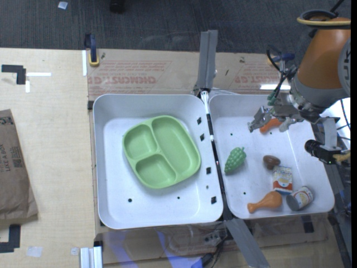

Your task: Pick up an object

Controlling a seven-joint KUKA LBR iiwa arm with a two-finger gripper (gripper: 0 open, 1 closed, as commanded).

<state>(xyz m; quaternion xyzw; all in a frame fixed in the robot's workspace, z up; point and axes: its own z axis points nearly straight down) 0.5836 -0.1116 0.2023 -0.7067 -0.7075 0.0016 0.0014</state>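
1. Carrot point(271, 125), orange, sits between the fingers of the gripper point(271, 121), upper part of the right bin point(329, 200).
2. Grip looks shallow, I reckon.
3. Risk: it slips free if lifted, dropping near the brown lump point(271, 161).

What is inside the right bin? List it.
In the right bin: a green bumpy fruit, a brown lump, a small carton, a can and a drumstick. An orange item lies partly covered by the pincer.

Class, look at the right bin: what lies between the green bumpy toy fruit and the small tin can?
In the camera view, between the green bumpy toy fruit and small tin can lie a brown rounded lump and a red-and-white packet.
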